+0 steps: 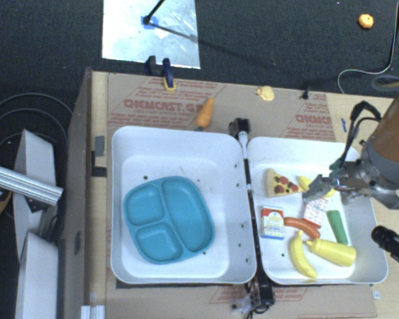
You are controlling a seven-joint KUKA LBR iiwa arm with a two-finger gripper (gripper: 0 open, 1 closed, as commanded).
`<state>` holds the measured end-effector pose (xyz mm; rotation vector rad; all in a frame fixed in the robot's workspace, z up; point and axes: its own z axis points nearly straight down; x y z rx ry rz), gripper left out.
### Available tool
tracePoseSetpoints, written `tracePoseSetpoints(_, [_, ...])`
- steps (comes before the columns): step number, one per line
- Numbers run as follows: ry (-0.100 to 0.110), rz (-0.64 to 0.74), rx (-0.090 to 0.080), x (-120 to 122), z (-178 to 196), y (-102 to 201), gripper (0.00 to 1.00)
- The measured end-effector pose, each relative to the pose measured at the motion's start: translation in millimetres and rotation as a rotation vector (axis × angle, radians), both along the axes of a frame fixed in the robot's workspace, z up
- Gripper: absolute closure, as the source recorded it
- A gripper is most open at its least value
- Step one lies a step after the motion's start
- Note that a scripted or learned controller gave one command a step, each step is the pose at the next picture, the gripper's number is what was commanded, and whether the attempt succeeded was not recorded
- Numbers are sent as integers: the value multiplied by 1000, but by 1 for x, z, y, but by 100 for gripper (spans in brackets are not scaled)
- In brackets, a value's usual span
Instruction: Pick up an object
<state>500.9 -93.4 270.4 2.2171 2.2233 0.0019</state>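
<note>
The right bin [370, 268] holds the toy food. A pizza slice [279, 184] lies at its upper left, with a small yellow piece [305, 183] beside it. A white and pink packet [315, 211] sits in the middle, next to a green cucumber [337, 226]. Lower down are a red sausage [303, 225], a small printed box [272, 223], a banana [302, 257] and a yellow bottle [332, 252]. My gripper [323, 189] reaches in from the right and hovers low over the yellow piece and the top of the packet. I see nothing held in it.
The left bin [130, 152] holds a blue divided plate [168, 218]. A black rail [250, 191] separates the bins. An orange carrot [204, 113] and a yellow bit [265, 93] lie on the cardboard behind them. A black part [390, 242] juts in at the right bin's edge.
</note>
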Motion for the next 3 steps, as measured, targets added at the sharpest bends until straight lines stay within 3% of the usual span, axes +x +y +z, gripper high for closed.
tracePoseSetpoints(1, [12,-5,1,-3,-134,-35,0])
tracePoseSetpoints(2, [2,-4,1,-7,-188,-38,0])
tracePoseSetpoints(3, [-6,2,-3,54,-185,-70,0])
